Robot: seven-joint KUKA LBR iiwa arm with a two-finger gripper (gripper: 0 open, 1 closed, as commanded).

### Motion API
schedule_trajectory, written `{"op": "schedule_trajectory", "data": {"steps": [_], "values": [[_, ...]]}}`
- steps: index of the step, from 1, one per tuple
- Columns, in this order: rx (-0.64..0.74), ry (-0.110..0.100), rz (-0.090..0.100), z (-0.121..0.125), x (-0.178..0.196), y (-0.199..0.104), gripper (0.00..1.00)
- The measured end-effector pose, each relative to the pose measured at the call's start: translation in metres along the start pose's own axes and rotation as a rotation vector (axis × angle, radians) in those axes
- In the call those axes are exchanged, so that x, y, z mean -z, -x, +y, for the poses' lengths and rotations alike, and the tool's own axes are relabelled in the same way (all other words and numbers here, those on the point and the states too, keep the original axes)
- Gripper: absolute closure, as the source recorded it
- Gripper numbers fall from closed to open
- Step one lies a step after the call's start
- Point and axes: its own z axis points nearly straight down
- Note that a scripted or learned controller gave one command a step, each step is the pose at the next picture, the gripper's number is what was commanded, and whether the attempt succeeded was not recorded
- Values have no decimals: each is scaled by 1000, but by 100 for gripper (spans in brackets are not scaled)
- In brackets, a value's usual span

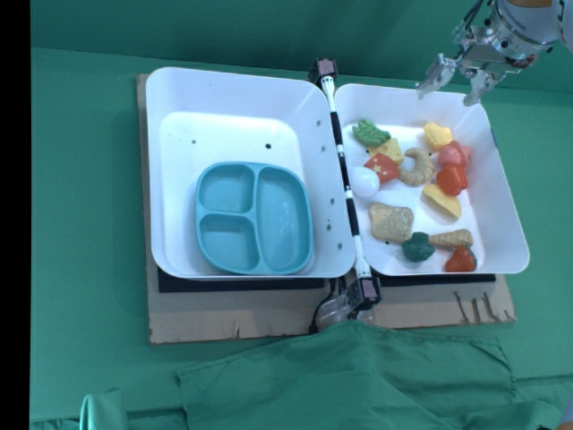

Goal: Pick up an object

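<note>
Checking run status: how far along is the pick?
Done: nothing lifted; the toy food items, like the white egg and croissant, lie in the right bin. In hand: nothing; the gripper hangs open above that bin's far rim. Left: descend, grasp, lift one item.

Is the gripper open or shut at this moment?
Open. The gripper hangs above the far edge of the right bin, its two fingers spread apart with green cloth visible between them and nothing held.
</note>
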Motion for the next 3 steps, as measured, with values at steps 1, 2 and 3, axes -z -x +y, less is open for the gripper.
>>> {"op": "schedule_trajectory", "data": {"steps": [1,2,3], "values": [[0,0,0,0,0,0,0],[0,-3,-2,-4,-39,-1,0],[0,-3,-3,-8,-80,4,0]]}}
